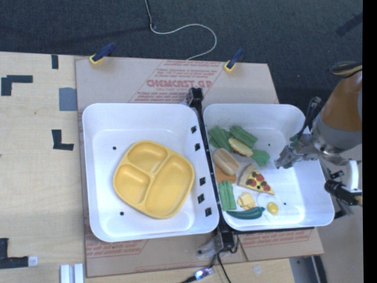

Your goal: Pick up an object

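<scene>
The left bin [94,158] holds a yellow divided plate [154,178]. Toy food crowds the left half of the right bin [294,114]: green beans [227,137], a hot dog bun [225,160], a pizza slice [257,181], a lemon [271,207] and a cucumber [244,214]. The gripper [287,158] hovers low over bare bin floor right of the pizza slice, touching no food. Whether its fingers are released or clenched, I cannot tell.

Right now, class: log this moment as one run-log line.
hand: over right bin, right of pizza slice | held: nothing seen | yellow tray: left bin
</scene>
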### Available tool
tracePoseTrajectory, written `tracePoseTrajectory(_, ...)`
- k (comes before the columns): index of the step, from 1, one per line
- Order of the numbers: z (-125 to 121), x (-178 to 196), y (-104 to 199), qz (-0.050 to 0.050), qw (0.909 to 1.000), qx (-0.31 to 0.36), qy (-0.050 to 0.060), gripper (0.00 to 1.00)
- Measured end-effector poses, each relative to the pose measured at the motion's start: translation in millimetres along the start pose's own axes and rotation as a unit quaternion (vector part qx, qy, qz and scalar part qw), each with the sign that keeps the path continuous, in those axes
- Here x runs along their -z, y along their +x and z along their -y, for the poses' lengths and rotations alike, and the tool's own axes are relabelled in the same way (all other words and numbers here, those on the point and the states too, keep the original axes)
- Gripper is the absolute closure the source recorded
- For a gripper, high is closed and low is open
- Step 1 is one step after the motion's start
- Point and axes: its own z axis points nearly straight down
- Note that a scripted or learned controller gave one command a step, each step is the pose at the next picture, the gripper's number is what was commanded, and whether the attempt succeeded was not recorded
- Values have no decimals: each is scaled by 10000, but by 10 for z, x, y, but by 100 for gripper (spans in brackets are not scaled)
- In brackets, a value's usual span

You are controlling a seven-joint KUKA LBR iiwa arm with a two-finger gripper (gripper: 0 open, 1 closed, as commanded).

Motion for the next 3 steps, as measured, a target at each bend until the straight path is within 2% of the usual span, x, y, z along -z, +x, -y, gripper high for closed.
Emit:
tracePoseTrajectory(1, 60, 584, -53, 2, 10000, 0, -4, 100)
tracePoseTrajectory(2, 53, 839, -49, -3, 10000, 5, 3, 100)
tracePoseTrajectory(3, -49, 729, 458, -5, 10000, 16, 16, 100)
